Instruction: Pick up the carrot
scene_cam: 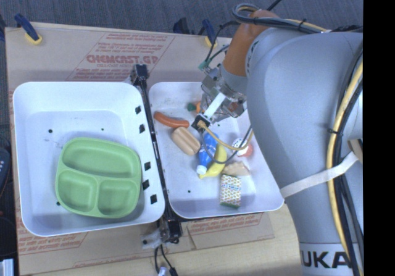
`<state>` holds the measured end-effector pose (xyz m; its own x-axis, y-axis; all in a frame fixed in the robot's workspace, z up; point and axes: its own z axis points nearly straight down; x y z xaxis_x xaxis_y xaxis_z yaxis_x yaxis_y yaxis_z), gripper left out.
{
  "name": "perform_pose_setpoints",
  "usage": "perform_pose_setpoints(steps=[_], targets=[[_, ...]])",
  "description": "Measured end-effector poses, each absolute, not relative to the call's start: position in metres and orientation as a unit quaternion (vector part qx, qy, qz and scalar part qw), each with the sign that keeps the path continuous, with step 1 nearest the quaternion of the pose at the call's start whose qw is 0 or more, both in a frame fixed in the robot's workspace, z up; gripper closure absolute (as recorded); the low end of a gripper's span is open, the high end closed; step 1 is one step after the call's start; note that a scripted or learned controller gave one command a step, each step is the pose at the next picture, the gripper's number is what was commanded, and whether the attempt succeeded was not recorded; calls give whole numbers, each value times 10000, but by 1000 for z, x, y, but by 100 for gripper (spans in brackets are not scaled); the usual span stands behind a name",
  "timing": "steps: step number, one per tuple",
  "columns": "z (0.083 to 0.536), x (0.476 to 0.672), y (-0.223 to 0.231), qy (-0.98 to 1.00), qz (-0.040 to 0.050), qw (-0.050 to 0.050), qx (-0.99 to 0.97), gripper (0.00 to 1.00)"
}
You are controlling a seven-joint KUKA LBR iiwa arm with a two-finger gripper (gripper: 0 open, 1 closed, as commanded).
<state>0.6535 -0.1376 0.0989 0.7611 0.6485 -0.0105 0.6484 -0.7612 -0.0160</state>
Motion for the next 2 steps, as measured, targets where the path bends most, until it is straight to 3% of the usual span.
perform_pose_setpoints(steps=[1,2], targets=[[98,652,-138,-3457,116,75,-9382,0],[108,653,-137,-3485,112,83,-9372,100]])
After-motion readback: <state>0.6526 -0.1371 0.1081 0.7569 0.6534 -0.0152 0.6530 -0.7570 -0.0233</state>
